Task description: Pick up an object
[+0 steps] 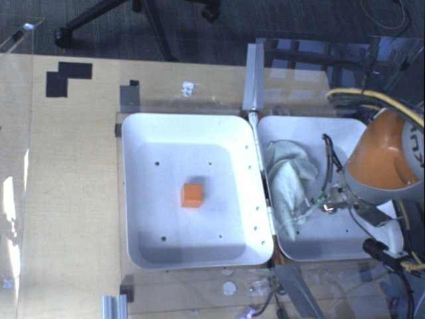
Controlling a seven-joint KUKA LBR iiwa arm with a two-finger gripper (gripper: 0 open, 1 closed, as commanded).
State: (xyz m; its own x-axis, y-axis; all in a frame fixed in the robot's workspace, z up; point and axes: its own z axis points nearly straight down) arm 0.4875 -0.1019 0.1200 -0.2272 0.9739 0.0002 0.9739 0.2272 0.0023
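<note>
Grey crumpled cloth (290,181) in right bin (345,252), lying lengthwise near-to-far, pincer (323,203) beside

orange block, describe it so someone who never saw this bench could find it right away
Of the two white bins side by side, take the left bin. The orange block sits near the middle of its floor, alone. It is a small bright cube, unlike the crumpled pale cloth lying in the right bin.
</note>
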